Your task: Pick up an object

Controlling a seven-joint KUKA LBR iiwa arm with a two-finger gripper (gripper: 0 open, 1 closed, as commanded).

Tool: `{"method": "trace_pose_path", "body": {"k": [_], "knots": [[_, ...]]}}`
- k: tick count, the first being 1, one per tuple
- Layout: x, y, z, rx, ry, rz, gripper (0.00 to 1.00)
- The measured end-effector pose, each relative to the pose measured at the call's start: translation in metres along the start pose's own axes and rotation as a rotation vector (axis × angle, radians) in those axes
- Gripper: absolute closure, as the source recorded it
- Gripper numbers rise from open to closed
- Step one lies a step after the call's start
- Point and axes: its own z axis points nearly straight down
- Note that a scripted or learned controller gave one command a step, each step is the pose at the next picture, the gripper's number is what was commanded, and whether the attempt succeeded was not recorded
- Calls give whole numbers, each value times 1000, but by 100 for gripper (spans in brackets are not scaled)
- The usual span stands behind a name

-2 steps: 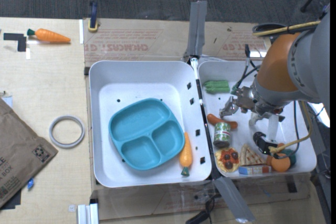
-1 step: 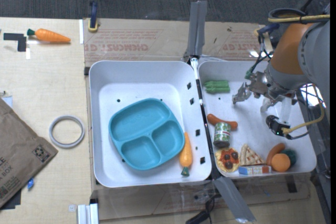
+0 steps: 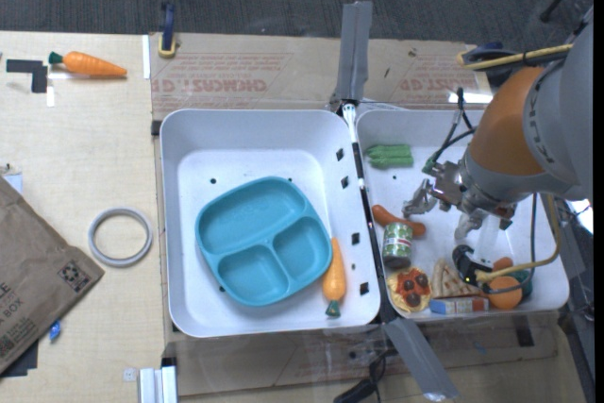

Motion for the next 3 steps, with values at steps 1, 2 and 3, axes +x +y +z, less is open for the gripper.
{"method": "trace_pose_path", "body": {"k": [1, 2, 3], "knots": [[-66, -41, -8, 0, 1, 43, 0], [-56, -40, 0, 0, 1, -15, 0], [-16, 74, -1, -3, -1, -260, 0]]}}
